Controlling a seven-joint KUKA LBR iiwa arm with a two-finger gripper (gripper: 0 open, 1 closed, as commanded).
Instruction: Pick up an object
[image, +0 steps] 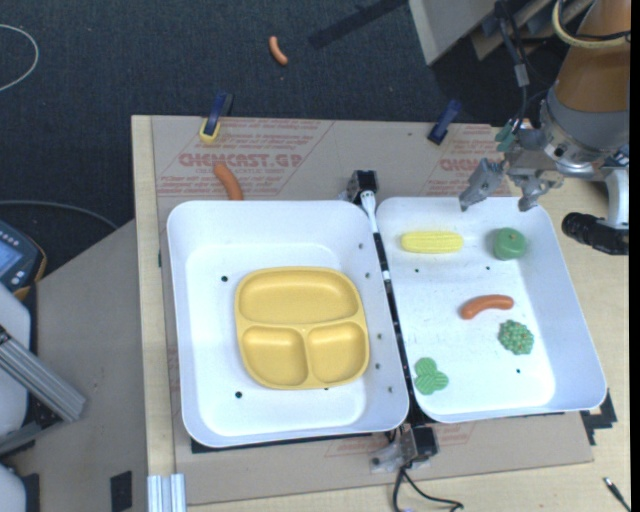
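Toy corn cob (432, 241) lies in right bin (570, 300), far end, long axis across bin. My claw (498, 194) hangs spread wide, holding nothing, over far rim; cob just left and nearer camera.

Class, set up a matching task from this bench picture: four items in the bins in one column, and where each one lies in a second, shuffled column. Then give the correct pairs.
Column 1
1. yellow divided tray
2. corn cob
3. broccoli floret
4. sausage

Column 2
A. middle of the right bin, between the other foods
B. left bin, at its centre
C. right bin, far edge, beside the divider
D. right bin, right-hand side, just nearer than the sausage

Pairs: 1-B, 2-C, 3-D, 4-A
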